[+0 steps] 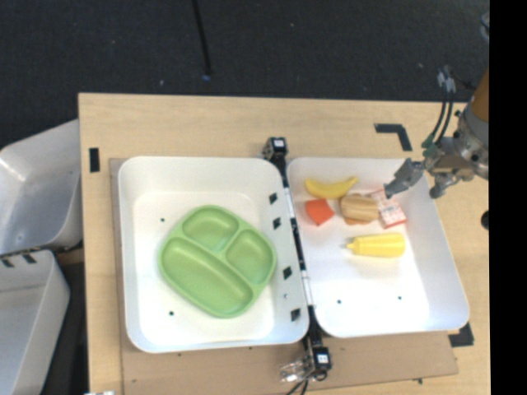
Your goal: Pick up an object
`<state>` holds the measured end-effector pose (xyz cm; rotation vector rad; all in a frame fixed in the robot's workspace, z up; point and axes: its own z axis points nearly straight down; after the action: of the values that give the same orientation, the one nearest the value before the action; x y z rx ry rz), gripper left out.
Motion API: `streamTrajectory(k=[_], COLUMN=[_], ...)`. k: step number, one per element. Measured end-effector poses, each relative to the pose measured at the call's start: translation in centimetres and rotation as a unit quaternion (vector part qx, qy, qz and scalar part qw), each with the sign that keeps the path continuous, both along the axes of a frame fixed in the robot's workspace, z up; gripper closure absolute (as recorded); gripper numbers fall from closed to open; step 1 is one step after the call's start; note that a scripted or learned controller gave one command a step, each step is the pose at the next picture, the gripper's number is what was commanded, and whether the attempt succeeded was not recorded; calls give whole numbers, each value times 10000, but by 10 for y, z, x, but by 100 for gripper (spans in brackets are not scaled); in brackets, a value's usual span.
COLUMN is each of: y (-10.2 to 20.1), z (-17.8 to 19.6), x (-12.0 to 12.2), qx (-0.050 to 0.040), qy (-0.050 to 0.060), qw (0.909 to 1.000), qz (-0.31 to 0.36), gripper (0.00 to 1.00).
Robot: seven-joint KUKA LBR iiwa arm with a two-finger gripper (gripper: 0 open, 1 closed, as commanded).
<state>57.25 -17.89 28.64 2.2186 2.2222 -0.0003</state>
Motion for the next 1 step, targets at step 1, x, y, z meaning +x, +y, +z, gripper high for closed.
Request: streamTrajectory(k=[1], y=[-3], z=[-44], x=[-6], qx=[-1], qy=[19], qw=[10000], qz=[-11], gripper=[0])
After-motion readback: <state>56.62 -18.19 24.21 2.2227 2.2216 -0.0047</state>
